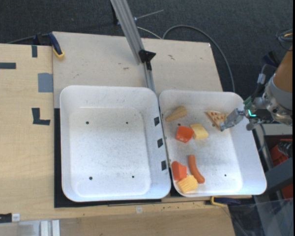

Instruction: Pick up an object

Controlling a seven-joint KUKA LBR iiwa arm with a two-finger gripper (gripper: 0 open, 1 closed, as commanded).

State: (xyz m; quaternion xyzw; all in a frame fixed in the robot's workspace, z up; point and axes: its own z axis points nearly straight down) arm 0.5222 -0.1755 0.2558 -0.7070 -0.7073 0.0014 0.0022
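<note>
From the overhead camera you see two white bins side by side. The left bin point(108, 141) has nothing for you to pick; everything sits in the right bin point(246, 173). Near its back wall lie a tan bread roll point(176, 113) and a waffle-like wedge point(216, 117). In the middle, a red block point(184, 133) touches a pale yellow cube point(199, 132). Toward the front edge, an orange piece point(178, 170), a yellow ridged piece point(188, 184) and a sausage point(195, 168) crowd together.

The gripper point(228, 121) comes in from the right, low over the bin's back right area, just beside the wedge. It is small and blurred here, so you cannot tell how wide it stands or whether it has hold of anything; nothing is plainly between its tips.

The wedge looks like the nearest target, and that is where your trouble may come from. It is thin and lies flat, so the tips may slide over it or push it toward the back wall instead of closing around it. The bin's right wall is near the arm, and a descent too far out could strike the rim. If you go for the front cluster instead, the touching pieces may be nudged apart or grabbed two at once.
</note>
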